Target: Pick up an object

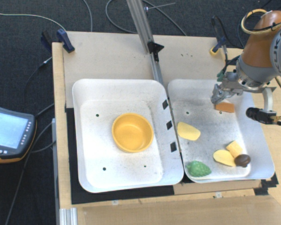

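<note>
My gripper (220, 97) hangs over the far part of the right bin (203, 90), pointing down. Right under and just in front of it lies a small orange block (225, 108), touching or nearly touching the gripper's tip. Further forward in the same bin lie a pale yellow piece (188, 131), a green leafy lump (198, 168), a yellow wedge (223, 157), a yellow cylinder (234, 148) and a dark brown ball (242, 160). The left bin (91, 97) holds a yellow bowl (132, 132).
A metal pole (143, 25) slants across the bench behind the bins. Blue and yellow clamps (64, 40) grip the board's far corners. A pendant with a screen (9, 134) lies off the bench at the left. Cables trail over the dark floor.
</note>
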Controlling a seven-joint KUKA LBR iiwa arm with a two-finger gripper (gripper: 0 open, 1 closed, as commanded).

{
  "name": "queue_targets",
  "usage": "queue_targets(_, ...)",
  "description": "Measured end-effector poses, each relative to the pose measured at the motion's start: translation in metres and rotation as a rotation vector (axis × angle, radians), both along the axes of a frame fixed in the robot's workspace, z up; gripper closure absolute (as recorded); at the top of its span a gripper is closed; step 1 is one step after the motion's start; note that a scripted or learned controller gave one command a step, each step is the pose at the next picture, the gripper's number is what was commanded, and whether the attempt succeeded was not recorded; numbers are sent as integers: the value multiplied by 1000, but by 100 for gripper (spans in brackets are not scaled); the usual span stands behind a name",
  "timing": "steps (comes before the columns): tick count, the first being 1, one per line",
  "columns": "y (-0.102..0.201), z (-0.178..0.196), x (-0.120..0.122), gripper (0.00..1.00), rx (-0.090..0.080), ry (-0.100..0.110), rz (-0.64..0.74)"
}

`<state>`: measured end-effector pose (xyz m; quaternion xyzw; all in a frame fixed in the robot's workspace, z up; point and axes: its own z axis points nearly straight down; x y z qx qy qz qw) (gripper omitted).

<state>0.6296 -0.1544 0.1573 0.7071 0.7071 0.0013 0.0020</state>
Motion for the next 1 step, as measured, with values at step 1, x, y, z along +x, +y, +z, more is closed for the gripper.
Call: queue_targets(1, 0, 53, 1, 100, 0, -1, 0)
